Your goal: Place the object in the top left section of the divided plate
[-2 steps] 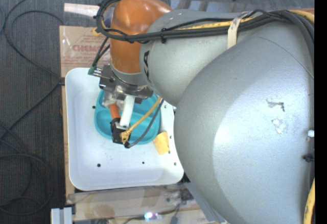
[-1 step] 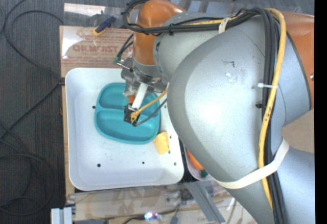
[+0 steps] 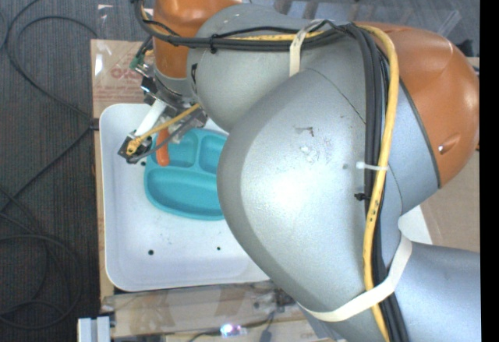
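A teal divided plate [image 3: 184, 194] lies in the left white bin [image 3: 132, 251]; its right part is hidden under the arm. A small orange object [image 3: 162, 153] shows at the plate's upper left corner, over the rim of the top left section. My gripper [image 3: 170, 139] hangs right above that orange object, reaching down from the orange-banded wrist [image 3: 183, 17]. Whether the object is in its grip or resting on the plate is unclear from this angle.
The grey arm [image 3: 327, 153] covers the view's middle and right, hiding the right bin. Bare white bin floor lies left of and below the plate. A cardboard sheet [image 3: 117, 72] sits under the bin's far edge, and cables trail over the dark carpet [image 3: 47, 37].
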Robot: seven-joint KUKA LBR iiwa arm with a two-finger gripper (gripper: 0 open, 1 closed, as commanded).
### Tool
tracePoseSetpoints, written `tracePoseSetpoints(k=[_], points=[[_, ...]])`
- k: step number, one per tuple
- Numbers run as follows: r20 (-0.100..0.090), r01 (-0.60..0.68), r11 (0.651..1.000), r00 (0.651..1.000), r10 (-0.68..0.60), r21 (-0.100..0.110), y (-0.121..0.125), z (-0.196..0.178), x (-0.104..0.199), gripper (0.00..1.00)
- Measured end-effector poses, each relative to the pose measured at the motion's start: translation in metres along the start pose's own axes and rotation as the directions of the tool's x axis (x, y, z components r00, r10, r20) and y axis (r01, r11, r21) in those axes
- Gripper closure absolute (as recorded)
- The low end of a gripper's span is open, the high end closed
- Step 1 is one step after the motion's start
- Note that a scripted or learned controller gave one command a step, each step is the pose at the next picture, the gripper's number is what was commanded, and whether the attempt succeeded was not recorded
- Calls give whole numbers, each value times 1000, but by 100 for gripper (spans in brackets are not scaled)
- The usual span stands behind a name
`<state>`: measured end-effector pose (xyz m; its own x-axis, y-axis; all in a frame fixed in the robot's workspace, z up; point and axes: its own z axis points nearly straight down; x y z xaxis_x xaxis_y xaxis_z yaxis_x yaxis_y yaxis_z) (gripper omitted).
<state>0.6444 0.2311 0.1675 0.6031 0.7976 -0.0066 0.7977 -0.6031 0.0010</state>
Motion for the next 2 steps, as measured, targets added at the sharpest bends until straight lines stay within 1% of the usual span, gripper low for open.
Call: tracePoseSetpoints(k=[1, 2], points=[[2, 124, 992, 992, -124, 1, 12, 42, -28, 100], [1, 124, 992, 992, -124, 1, 11, 42, -28, 0]])
